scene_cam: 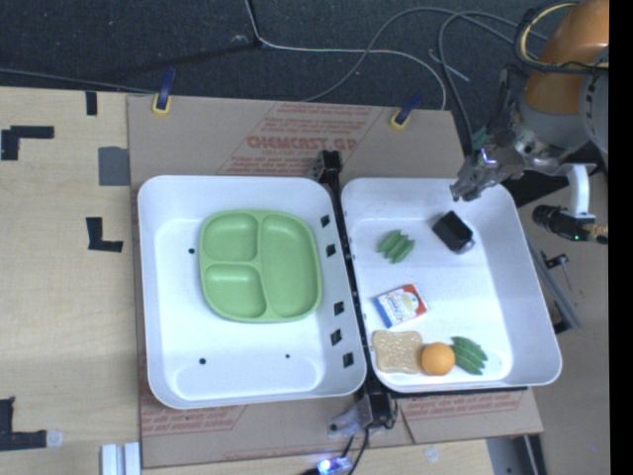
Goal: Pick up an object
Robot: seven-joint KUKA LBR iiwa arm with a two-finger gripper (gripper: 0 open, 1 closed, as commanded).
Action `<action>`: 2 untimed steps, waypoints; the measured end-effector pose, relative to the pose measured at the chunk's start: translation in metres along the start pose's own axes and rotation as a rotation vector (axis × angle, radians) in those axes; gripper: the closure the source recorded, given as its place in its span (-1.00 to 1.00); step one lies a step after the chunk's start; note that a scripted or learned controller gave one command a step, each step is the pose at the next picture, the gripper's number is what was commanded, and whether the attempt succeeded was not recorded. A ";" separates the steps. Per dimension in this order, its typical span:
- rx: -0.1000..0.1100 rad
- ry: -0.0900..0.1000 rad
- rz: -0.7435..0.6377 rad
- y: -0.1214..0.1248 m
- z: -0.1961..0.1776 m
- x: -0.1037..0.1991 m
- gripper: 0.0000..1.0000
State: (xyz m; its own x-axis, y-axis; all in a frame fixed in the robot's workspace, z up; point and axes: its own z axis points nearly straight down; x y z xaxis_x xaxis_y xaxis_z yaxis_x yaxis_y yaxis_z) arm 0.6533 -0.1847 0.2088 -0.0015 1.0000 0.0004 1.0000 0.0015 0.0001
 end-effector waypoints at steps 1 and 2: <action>0.002 0.000 -0.003 -0.024 -0.012 0.050 1.00; 0.003 -0.001 -0.001 -0.055 -0.007 0.103 1.00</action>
